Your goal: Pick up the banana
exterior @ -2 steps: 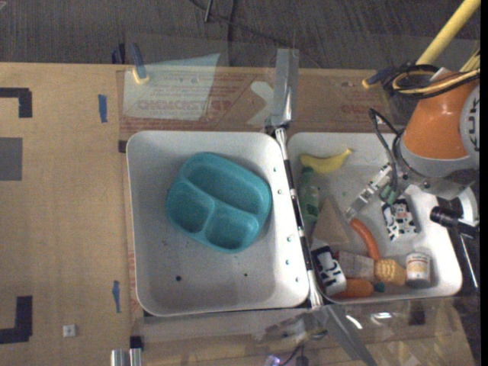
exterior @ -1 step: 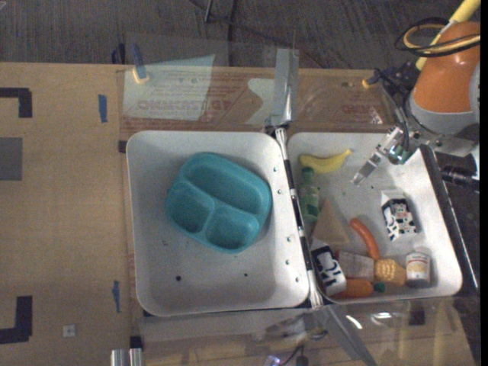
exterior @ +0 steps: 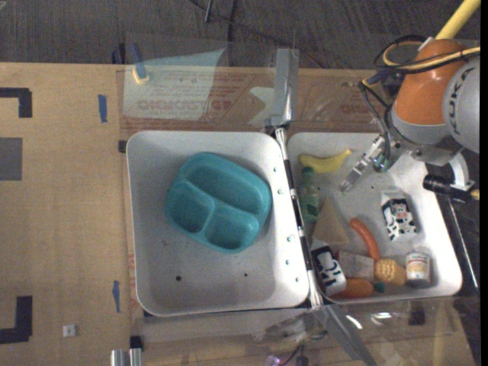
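Nearest the camera, along the front wall of the right bin (exterior: 450, 280), lie a black-and-white carton (exterior: 328, 269), an orange carrot-like piece (exterior: 358, 287), a yellow toy item (exterior: 389, 271) and a small can (exterior: 417, 267). Just behind these, a red-orange sausage-shaped piece (exterior: 365, 237) lies diagonally, and a black-and-white cow-patterned item (exterior: 398, 218) sits near the right wall. A green bottle (exterior: 309, 193) lies along the left wall of this bin, beside the divider. In the left bin (exterior: 145, 227), a teal compartment tray (exterior: 219, 200) rests slightly tilted near the centre. Farther back in the right bin, the banana (exterior: 325, 161) lies on the bin floor near the rear left corner, yellow, its far end pointing toward the hand. The hand (exterior: 358, 172) hangs just right of the banana, apart from it, angled down and left from the arm (exterior: 431, 90); its fingers are narrow and hold nothing. Beyond the bins, the counter (exterior: 61, 128) carries clear plastic sheeting (exterior: 183, 82) and blue tape marks (exterior: 102, 107).
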Robot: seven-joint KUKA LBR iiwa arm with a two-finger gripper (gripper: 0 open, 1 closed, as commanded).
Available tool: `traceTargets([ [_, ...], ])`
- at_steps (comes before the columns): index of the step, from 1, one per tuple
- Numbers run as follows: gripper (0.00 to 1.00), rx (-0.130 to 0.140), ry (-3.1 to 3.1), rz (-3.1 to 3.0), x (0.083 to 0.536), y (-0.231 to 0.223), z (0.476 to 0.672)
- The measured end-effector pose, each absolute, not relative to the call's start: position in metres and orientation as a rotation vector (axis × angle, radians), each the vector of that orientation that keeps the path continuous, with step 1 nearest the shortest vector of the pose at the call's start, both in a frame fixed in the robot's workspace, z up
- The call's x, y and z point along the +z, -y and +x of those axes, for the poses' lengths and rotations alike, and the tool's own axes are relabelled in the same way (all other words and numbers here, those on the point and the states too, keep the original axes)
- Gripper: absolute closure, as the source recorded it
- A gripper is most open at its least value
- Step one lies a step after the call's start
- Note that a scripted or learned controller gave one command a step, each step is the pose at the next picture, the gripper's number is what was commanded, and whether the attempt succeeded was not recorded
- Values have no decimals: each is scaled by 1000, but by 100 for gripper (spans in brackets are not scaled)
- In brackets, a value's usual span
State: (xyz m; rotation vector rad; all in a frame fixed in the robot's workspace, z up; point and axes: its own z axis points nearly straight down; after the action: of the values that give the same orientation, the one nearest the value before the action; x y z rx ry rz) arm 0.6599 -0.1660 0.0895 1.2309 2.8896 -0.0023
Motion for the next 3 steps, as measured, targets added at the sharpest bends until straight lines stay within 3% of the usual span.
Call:
traceTargets([
  [2, 0, 4, -2839, 1331, 89, 182, 652],
  [3, 0, 1, -2896, 1193, 138, 204, 661],
])
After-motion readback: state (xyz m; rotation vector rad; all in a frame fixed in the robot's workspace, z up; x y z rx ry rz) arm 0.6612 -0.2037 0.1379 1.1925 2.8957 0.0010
